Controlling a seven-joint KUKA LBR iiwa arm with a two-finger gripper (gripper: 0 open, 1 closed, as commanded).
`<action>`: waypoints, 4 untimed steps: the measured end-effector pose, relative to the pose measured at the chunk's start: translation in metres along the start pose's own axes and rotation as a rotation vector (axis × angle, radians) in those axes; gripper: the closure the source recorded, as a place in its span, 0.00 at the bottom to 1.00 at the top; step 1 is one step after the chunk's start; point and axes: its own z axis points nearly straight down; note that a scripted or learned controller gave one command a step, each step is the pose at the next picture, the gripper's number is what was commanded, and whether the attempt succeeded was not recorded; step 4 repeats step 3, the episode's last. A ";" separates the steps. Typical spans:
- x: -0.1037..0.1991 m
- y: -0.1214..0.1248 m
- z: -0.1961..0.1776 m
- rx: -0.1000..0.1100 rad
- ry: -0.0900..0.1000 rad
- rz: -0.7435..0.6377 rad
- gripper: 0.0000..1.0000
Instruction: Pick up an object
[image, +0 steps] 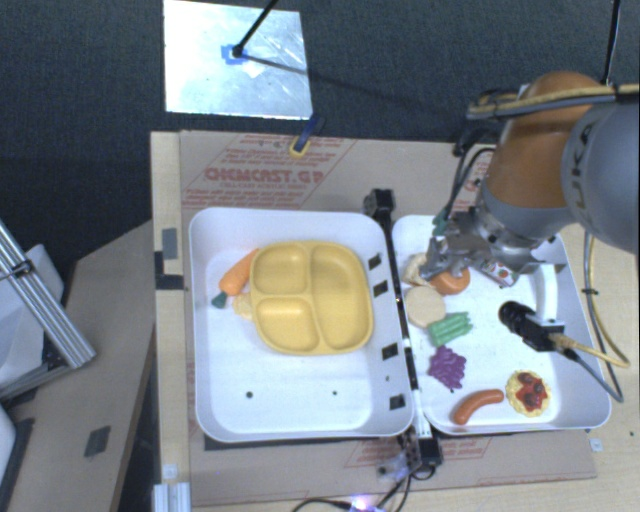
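Orange toy (452, 280) under gripper (444, 262)

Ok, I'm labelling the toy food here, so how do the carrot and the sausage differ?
The carrot lies in the left bin, tucked against the yellow divided plate; the sausage lies in the right bin, apart from any plate, beside the small pizza. The carrot is orange, tapered, with a green end; the sausage is reddish-brown, evenly thick and slightly curved. Both are elongated and lie flat.
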 end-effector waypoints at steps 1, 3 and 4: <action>0.051 0.019 0.026 0.003 0.000 0.001 1.00; 0.041 0.015 0.025 0.004 -0.002 0.009 1.00; 0.041 0.015 0.025 0.004 -0.002 0.009 1.00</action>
